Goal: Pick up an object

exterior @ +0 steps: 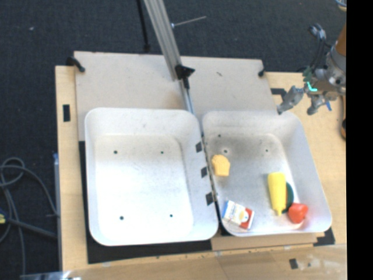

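Note:
My gripper (303,102) hangs at the right edge of the view, above the bench just beyond the far right corner of the right bin (254,115). Its two fingers stand apart, open, with nothing between them. Inside that bin lie a small yellow block (220,165) near the left wall, a yellow cylinder (277,192) with a green piece (289,191) tucked beside it, a red object (297,213) at the near right corner, and a red-and-white box (238,215) by the near rim. All of them sit well below and to the left of the gripper.
The left bin (93,156) lies beside the right one, sharing a divider with black clips. A slanted metal pole (165,31) rises from the back of the bench between the bins. Cables lie on the floor at the left.

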